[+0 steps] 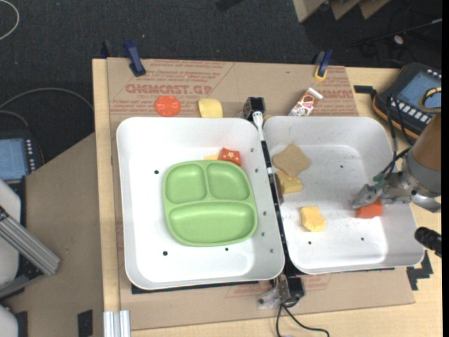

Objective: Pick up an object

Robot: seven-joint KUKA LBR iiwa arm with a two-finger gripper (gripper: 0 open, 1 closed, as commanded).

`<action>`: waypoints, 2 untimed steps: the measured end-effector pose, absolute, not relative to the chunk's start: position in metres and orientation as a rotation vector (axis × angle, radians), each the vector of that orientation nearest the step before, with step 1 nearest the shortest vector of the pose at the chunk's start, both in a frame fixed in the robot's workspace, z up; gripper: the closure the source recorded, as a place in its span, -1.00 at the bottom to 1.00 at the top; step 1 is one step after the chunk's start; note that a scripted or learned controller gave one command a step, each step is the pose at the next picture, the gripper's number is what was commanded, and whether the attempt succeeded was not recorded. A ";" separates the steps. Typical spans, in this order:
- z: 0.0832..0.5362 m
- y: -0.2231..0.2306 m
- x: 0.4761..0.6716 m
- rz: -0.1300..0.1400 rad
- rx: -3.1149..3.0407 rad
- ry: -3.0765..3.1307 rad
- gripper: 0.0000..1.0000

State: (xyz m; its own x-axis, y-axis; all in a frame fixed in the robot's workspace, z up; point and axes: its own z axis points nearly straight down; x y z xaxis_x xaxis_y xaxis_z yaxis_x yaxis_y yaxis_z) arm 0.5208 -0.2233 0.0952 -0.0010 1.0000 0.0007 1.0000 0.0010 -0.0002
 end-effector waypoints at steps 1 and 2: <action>0.085 -0.139 0.571 -0.008 -2.211 -2.234 1.00; 0.193 -0.051 0.638 -0.020 -2.216 -2.242 1.00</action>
